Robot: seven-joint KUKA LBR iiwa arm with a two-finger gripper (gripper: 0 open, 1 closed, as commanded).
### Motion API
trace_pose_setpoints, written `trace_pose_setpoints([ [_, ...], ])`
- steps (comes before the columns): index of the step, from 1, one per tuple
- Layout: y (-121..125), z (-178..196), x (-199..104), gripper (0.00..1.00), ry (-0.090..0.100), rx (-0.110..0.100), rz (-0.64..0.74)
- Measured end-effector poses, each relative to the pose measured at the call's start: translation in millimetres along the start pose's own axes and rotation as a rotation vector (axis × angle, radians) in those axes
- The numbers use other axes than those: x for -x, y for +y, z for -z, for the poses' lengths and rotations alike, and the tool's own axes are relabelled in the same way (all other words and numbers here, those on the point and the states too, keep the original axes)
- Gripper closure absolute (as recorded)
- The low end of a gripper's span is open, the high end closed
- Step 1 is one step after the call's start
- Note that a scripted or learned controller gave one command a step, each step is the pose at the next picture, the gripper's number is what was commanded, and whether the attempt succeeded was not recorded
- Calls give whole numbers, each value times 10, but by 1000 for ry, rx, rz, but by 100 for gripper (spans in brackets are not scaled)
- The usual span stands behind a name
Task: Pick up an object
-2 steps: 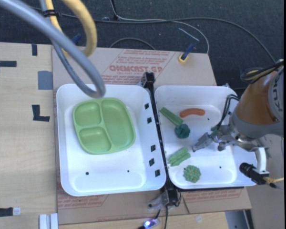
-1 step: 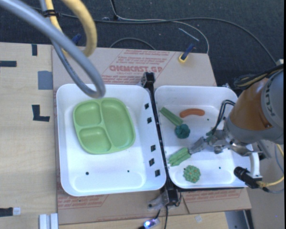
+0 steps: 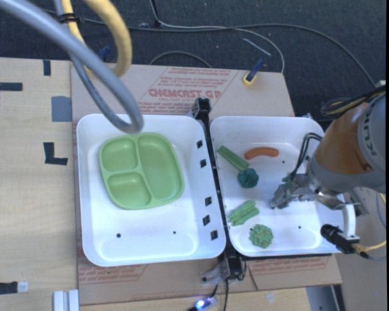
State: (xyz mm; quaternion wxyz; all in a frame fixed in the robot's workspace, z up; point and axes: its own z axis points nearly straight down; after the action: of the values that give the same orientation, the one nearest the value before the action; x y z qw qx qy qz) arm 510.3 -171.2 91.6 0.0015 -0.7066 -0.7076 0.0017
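Observation:
Several small toys lie in the right bin (image 3: 292, 129): an orange sausage (image 3: 262, 152) at the back, a green stick (image 3: 231, 158) ending in a dark green broccoli head (image 3: 248, 178), a flat green bean piece (image 3: 243, 212), and a light green knobbly ball (image 3: 260, 236) near the front. My gripper (image 3: 280, 198) hangs low over the bin floor, right of the bean piece and below the sausage. Nothing shows between its fingertips, which sit close together.
The left bin (image 3: 94, 238) holds a green divided plate (image 3: 141, 170). A grey hose (image 3: 97, 76) and a yellow hose (image 3: 113, 24) cross above the left bin's back corner. A black divider clip strip (image 3: 211, 186) runs between the bins.

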Motion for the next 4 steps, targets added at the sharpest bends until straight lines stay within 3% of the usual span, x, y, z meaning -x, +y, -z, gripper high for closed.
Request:
trace_pose_setpoints([
  [2,11,1139,-102,100,0,4,1],
  [3,21,1502,-104,100,0,2,1],
  [4,100,1366,-660,100,1,-1,3],
])
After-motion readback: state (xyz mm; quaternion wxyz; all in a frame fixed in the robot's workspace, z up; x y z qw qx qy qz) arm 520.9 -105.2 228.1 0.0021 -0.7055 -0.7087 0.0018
